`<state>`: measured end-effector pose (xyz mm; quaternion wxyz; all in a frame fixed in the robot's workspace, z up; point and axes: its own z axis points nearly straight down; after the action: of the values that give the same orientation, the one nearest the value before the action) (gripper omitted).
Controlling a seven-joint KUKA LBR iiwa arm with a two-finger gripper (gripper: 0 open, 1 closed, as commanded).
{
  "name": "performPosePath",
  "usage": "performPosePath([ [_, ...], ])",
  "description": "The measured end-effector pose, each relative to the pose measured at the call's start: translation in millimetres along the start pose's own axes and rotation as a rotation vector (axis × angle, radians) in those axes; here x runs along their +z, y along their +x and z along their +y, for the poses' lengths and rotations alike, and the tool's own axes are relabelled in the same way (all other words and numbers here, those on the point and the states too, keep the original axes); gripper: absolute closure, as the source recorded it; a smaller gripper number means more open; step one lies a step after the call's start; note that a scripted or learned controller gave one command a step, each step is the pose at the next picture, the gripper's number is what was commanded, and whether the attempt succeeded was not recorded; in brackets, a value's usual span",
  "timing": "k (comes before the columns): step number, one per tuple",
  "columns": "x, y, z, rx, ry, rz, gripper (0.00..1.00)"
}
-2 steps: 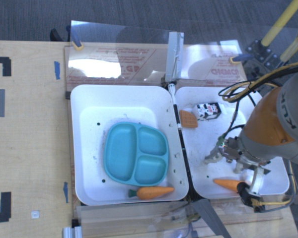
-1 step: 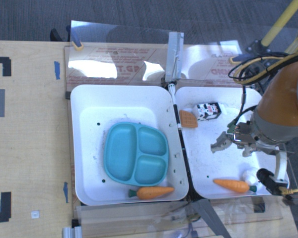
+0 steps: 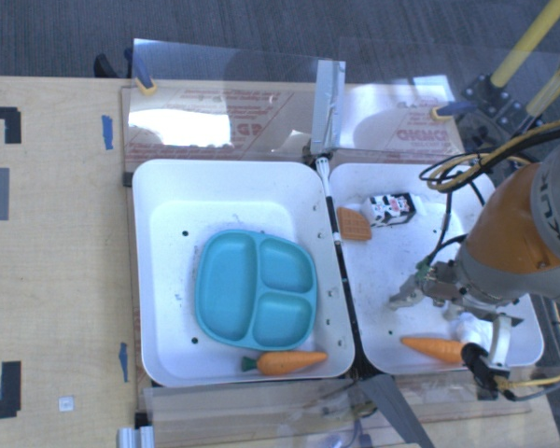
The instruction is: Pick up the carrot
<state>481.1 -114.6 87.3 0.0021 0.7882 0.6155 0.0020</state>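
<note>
From the camera view, my claw (image 3: 418, 290) hangs over the middle of the right bin (image 3: 392, 250); whether it is open or closed I cannot tell. A carrot (image 3: 433, 348) lies ungripped at that bin's front edge, near me. A second carrot (image 3: 286, 362) lies at the left bin's (image 3: 159, 250) front edge. I judge this the approach: next I should centre over the near one and descend.

Single arm reaching in from the right, gripper pointing left.

The grey arm (image 3: 553, 215) enters at the right edge of the view and bends down and leftward. Its orange band (image 3: 506, 230) sits just above the grey wrist (image 3: 483, 286), which lies lower and further left. From the wrist the gripper (image 3: 409, 293) juts out toward the left, tilted slightly downward, its metal tip pale and narrow. A bundle of black and yellow cables (image 3: 457, 169) loops over the upper side of the arm, above the orange band.
</note>
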Motion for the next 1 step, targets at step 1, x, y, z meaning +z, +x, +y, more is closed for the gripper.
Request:
performPosePath([
  [1,-140.1,-25.8,7.6,-0.035,-0.002,0.0,0.0],
])
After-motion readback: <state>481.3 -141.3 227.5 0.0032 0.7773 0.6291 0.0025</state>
